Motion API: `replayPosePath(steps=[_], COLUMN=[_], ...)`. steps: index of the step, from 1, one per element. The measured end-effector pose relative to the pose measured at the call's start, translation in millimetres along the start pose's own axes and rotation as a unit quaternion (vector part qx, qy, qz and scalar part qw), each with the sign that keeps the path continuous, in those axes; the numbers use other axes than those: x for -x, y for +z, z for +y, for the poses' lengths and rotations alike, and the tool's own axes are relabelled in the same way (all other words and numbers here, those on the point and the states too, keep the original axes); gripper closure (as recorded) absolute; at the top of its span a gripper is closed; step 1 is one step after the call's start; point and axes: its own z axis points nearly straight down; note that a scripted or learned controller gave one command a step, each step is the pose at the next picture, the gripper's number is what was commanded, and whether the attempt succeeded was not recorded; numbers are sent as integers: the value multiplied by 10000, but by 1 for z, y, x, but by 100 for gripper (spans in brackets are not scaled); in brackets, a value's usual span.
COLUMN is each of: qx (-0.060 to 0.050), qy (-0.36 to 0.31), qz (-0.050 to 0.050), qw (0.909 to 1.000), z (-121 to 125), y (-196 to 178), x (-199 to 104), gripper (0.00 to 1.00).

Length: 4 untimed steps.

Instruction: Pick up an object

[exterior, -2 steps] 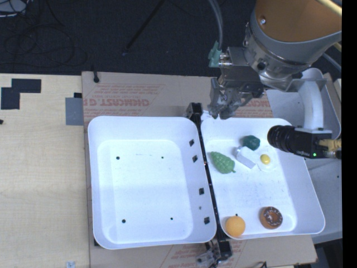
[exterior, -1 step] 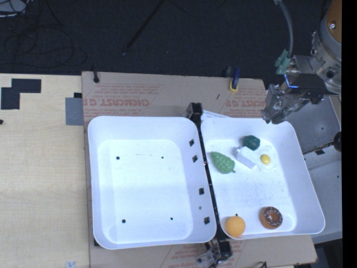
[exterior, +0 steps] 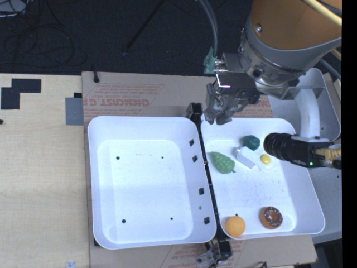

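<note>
My gripper (exterior: 219, 116) hangs over the far left corner of the right bin (exterior: 304, 205), above the bin's back rim, with nothing seen between its fingers. In that bin lie a green bumpy object (exterior: 222, 163), a small white block (exterior: 244, 158), a teal object (exterior: 251, 143), a fried-egg toy (exterior: 265, 161), an orange ball (exterior: 235, 226) and a brown doughnut (exterior: 271, 217). The green object is nearest the gripper, a little toward the front of it.
The left bin (exterior: 142, 183) sits beside the right one, with a black divider strip (exterior: 202, 172) between them. A black cylindrical device (exterior: 290, 148) juts in over the right bin's right side. Cardboard lies under both bins.
</note>
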Motion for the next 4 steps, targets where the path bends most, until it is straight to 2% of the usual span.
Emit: replayPosePath(steps=[1, 2, 3, 4], qx=[0, -3, 0, 2], qy=[84, 11, 41, 43], qz=[-13, -1, -5, -10], qw=[10000, 10000, 10000, 10000], z=[0, 0, 1, 6], y=[-1, 0, 0, 0], x=[62, -28, -51, -55], gripper=[100, 100, 100, 100])
